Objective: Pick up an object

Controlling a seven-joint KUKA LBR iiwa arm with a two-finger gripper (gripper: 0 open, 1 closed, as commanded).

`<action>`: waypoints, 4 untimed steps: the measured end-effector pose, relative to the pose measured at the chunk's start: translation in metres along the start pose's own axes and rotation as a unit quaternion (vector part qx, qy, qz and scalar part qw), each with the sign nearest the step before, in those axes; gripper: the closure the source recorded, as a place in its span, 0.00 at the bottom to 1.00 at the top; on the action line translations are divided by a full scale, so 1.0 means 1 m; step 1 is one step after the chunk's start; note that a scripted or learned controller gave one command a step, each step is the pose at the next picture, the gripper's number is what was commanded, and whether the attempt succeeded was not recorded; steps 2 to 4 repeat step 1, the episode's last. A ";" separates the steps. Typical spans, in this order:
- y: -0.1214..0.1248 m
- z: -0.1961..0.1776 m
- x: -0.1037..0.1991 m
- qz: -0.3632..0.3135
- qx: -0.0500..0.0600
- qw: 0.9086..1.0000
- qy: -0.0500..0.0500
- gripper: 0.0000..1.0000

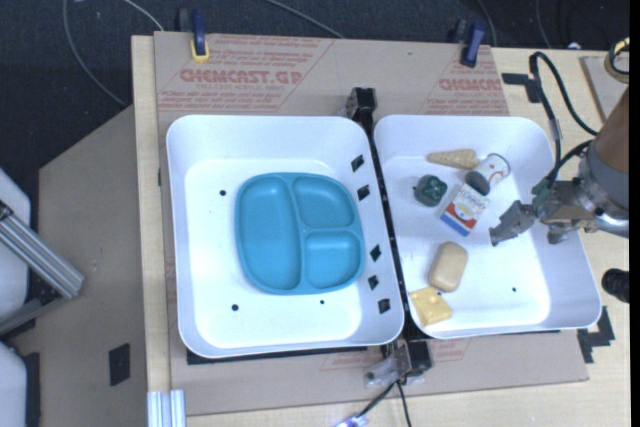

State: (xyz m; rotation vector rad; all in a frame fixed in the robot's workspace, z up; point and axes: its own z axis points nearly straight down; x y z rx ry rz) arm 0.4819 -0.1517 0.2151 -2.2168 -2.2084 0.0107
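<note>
Up top, you can read "CHEMCAST GP" printed in red on the brown board (pixel 250 70) under both bins, once at upper left and again, partly cut off, at upper right. The small carton (pixel 464 211) in the right bin (pixel 560 300) carries red and blue print too small to read. Your gripper (pixel 497 235) sits at the right of the frame, over the right bin's floor, its dark fingers pointing left; you cannot tell from here whether they are apart or together, and nothing shows between them. Just left of it lie the carton and a tan oblong block (pixel 448 267). A blue divided plate (pixel 299 232) fills the left bin (pixel 200 215).
</note>
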 end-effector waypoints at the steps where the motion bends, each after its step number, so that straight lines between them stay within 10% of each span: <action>1: 0.003 -0.006 0.000 -0.002 -0.006 1.000 -0.001 0.00; 4: 0.003 -0.006 0.000 -0.002 -0.006 1.000 -0.001 0.00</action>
